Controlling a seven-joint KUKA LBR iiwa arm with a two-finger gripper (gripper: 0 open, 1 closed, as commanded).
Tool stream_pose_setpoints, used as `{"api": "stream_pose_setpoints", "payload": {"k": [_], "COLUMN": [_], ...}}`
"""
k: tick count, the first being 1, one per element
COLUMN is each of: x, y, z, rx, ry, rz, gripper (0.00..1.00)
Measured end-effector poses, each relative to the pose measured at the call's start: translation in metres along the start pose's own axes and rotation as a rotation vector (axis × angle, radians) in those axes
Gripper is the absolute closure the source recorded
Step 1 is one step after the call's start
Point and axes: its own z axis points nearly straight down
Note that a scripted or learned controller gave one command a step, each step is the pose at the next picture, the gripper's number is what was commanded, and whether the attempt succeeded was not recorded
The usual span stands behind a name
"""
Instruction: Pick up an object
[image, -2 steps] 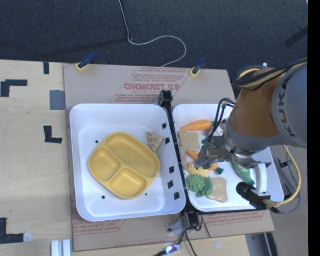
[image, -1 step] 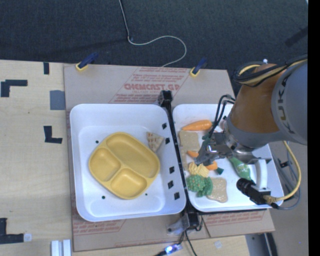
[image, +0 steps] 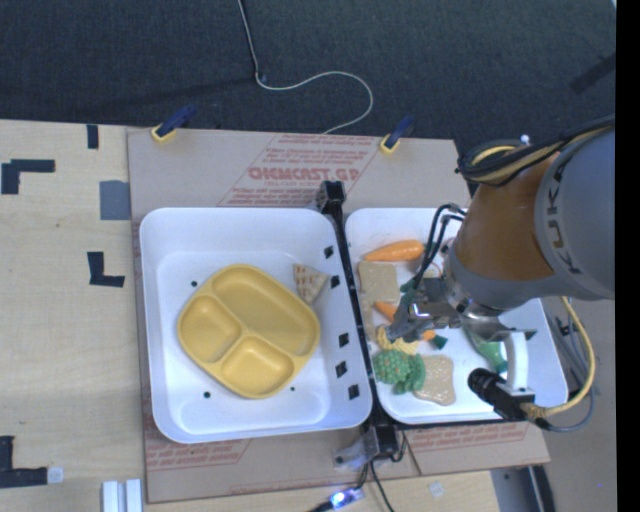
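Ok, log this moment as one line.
arm: over right bin | gripper: low among toy food | near: carrot, broccoli | grasp: unconfirmed | yellow tray: left bin

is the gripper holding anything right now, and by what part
Cannot be told. The gripper hangs low over the right bin, above the toy food near the broccoli, but nothing shows between its fingers.

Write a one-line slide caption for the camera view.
KUKA arm's gripper hovers over toy food in the right bin, near a carrot and broccoli; yellow divided plate in the left bin.
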Motion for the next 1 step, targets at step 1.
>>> {"api": "stream_pose_setpoints", "payload": {"k": [1], "x": [-0.0089], "y": [0.0022], "z": [-0.0057], "rx": [-0.002], "ry": [0.001], "rz": [-0.001], "gripper": [1.00]}}
